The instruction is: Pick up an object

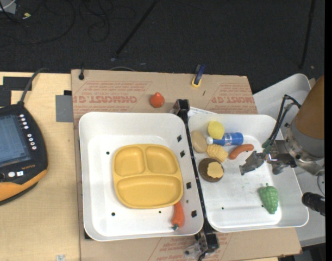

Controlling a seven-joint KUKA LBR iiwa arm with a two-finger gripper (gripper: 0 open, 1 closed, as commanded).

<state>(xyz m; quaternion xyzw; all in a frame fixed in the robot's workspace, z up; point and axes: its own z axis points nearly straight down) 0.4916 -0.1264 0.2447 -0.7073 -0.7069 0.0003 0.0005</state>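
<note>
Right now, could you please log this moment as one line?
gripper over right white bin | beside sausage | holding nothing visible | yellow divided plate in left bin

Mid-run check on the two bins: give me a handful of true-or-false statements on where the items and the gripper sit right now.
1. The yellow divided plate lies in the left bin. True.
2. The green toy lies in the left bin. False: it is in the right bin, near its front right corner.
3. The gripper is over the right bin. True.
4. The carrot rests on the plate. False: it lies on the bin floor beside the plate's front right corner.
5. The red ball is inside a bin. False: it sits on the cardboard behind the left bin.
</note>
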